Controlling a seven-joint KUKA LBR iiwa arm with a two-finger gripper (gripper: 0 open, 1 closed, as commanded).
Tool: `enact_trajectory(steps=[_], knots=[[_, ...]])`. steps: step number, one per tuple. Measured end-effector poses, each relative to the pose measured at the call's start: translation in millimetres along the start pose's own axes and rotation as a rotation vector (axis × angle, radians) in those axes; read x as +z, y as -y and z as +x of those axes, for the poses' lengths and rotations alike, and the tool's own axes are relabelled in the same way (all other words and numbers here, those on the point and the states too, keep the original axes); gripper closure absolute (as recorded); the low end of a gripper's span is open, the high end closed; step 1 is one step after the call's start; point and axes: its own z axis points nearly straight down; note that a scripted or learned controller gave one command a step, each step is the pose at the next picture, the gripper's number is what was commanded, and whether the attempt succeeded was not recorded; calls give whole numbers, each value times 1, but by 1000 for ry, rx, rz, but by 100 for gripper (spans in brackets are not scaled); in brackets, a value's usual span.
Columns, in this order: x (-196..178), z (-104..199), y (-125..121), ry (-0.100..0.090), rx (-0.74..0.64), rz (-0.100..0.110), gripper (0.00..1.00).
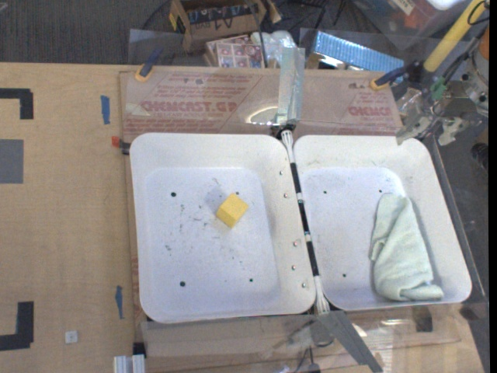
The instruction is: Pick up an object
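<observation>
- Right now the arm sits at the far right corner of the bench, above the back corner of the right bin [458, 286]; the end effector [423, 123] is a blurred grey cluster there, and I cannot tell its state from this view. Nothing shows in its grasp.
- Two candidates for picking lie well apart: a small yellow block [231, 210] near the middle of the left bin [155, 286], turned at an angle to the bin walls, and a crumpled pale green cloth [400, 251] against the right side of the right bin.
- Likely trouble with the block: it is small and rotated, so a descent that is not lined up with its faces could catch a corner and push it away or spin it instead of closing on it.
- Likely trouble with the cloth: it is soft and bunched, so a shallow pinch may take only a fold that slips free on the lift. It also lies near the bin wall, which leaves little room on that side.
- Reaching the block means crossing the ridge where the two bins meet [303, 224]; a low path could strike it.
</observation>
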Motion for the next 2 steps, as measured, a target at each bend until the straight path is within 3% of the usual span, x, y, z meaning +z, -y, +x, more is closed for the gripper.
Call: enact_trajectory(steps=[1, 2], knots=[[92, 88, 38, 0, -73, -1, 0], [80, 122, 21, 2, -256, -5, 0]])
